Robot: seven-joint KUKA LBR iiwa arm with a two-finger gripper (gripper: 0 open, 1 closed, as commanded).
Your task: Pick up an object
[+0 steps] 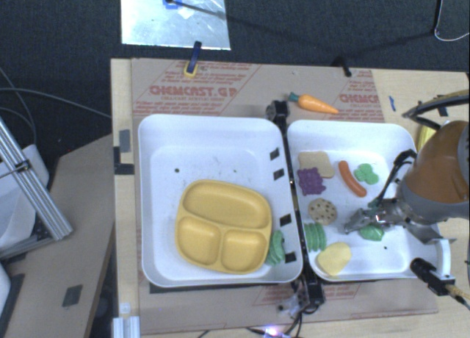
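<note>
My gripper (365, 220) hangs low in the right bin (393, 138), reaching in from the right. A small green piece (373, 233) lies just under and to the right of its tip, partly covered by it. Near it to the left are a round speckled cookie (322, 211), a green pea pod (315, 236) and a pale yellow lump (334, 257). Farther back lie an orange-red sausage (352, 178), a green leafy piece (366, 175), a purple grape bunch (311, 180) and a slice of toast (316, 160).
The left bin (183, 138) holds a yellow divided plate (224, 225) and a green item (276, 248) at its right wall. A carrot (316, 103) lies on the cardboard behind the bins. The arm's orange-banded wrist (440, 175) covers the right bin's right side.
</note>
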